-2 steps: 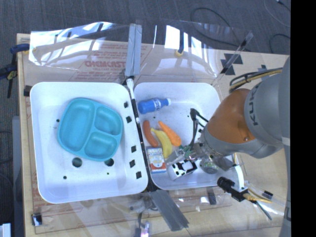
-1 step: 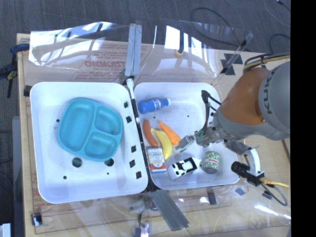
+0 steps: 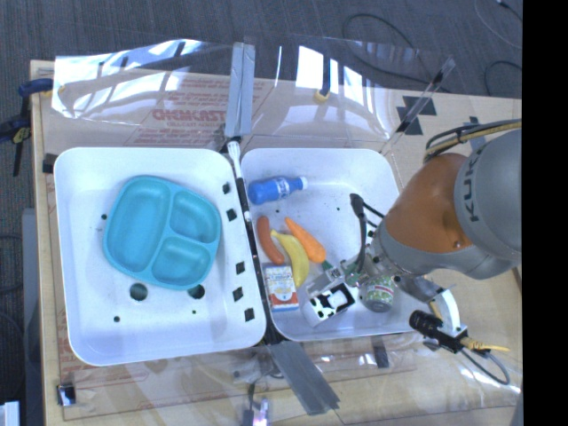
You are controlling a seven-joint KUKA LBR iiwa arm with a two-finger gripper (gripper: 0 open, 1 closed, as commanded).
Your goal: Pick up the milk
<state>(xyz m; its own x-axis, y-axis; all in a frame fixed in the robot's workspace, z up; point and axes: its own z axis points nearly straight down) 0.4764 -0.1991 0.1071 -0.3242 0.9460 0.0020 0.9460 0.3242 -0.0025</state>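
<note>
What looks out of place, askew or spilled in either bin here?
Nothing is spilled or broken. The milk carton lies flat in the right bin beside the banana, hot dog and carrot; the blue bottle lies on its side. The blue plate sits level in the left bin.

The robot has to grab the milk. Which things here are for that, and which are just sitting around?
For the job:
milk carton, near the front of the right bin
gripper, low in the right bin

Just lying about:
blue bottle
banana
two carrots
blue divided plate in the left bin
</note>
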